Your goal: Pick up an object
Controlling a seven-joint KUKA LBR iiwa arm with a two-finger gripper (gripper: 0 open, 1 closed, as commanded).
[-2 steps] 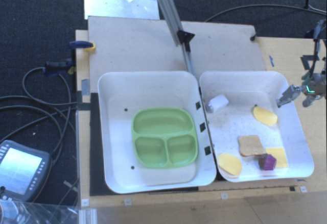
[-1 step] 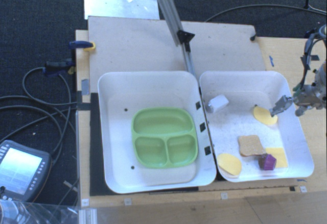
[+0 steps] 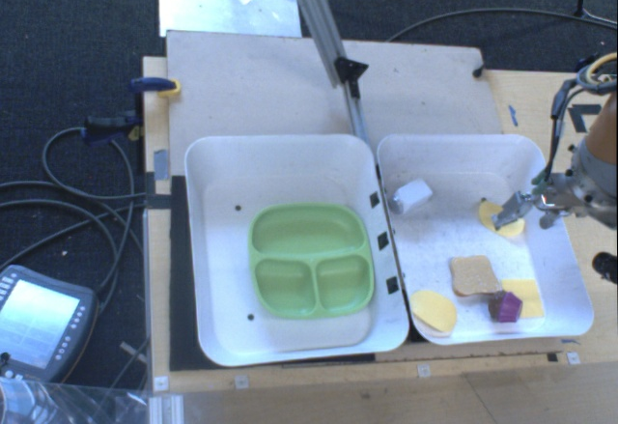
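Observation:
My gripper (image 3: 521, 207) reaches in from the right edge and hangs low over the right bin (image 3: 454, 157), its tip right at a small yellow round piece (image 3: 502, 221) near the bin's right wall. Whether it touches that piece is unclear. Further down the bin lie a tan toast slice (image 3: 473, 274), a purple block (image 3: 504, 306), a yellow flat square (image 3: 529, 296) and a yellow oval disc (image 3: 435, 311). A whitish block (image 3: 412, 194) sits at the bin's upper left.
The left bin (image 3: 217, 219) holds a green three-compartment tray (image 3: 311, 260). A slanted metal pole (image 3: 323, 21) crosses above the bench and ends between the bins. Cables and a pendant (image 3: 34, 316) lie on the floor to the left.

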